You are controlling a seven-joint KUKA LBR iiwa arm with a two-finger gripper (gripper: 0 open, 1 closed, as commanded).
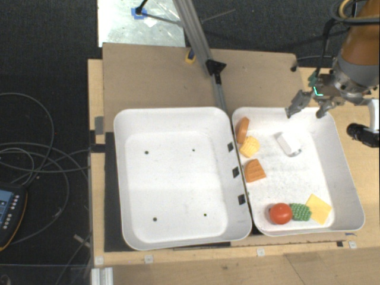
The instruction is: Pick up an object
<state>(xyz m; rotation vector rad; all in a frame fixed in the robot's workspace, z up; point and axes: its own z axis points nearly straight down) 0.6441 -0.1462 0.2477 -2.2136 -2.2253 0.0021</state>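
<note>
Position: one fixed camera above the bench (279, 61).
Facing: down at a slant across the left bin (127, 129) and right bin (341, 159).
Distance: far enough to frame both bins whole, plus surrounding floor.

Right bin (347, 177) contents: orange roll (242, 129), yellow corn piece (250, 146) and orange wedge (255, 171) down the left wall; small white block (289, 143) mid-upper, lying flat; red tomato (281, 213), green vegetable (300, 212), yellow cheese wedge (319, 209) touching along the front.

Arm (361, 46) cut off by right edge; pendant (10, 209) cropped at left
</note>
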